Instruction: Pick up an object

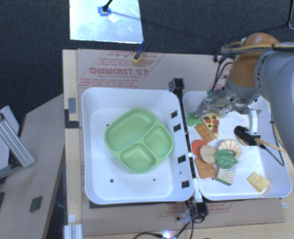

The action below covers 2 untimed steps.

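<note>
- Under both bins, a cardboard sheet (119, 69) with red print, on a pale bench (42, 128); beyond, dark carpet (27, 29) and a shiny metal plate (104, 16) at the upper left of the frame.
- In the left bin (94, 185), centre frame: a green divided plate (137, 141), lying flat.
- In the right bin (279, 183), toy food crowded by the left wall: pizza slice (212, 121), red tomato slice (197, 145), green leaf (225, 158), scalloped tan piece (230, 145).
- Lower right, well apart from the heap: a yellow cheese block (258, 181).
- At the upper right, grey arm (284, 78) with orange band (251, 59); gripper (208, 108) low over the right bin's upper left corner, just above the pizza slice.
- Jaws spread or pressed together: cannot tell.
</note>
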Each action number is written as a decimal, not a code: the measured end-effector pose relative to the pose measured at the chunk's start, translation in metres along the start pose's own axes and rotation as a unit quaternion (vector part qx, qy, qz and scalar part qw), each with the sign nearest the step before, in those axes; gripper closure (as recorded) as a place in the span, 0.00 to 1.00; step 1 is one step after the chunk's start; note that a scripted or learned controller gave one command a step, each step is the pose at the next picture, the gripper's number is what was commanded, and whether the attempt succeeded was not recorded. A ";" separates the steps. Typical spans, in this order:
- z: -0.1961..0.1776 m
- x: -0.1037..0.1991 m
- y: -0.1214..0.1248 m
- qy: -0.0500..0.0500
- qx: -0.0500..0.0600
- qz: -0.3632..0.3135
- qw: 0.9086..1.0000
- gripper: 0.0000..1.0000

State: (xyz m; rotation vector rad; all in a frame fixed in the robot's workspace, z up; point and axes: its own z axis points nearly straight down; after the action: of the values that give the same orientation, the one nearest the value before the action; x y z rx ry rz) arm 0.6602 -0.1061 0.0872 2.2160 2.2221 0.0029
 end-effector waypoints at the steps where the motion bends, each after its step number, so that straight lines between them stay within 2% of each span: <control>1: -0.012 0.000 0.001 0.000 -0.002 -0.001 1.000 1.00; 2: -0.058 -0.005 0.002 0.000 -0.001 0.001 1.000 1.00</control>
State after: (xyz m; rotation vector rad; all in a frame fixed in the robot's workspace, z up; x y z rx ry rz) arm 0.6617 -0.1113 0.1449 2.2174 2.2185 0.0063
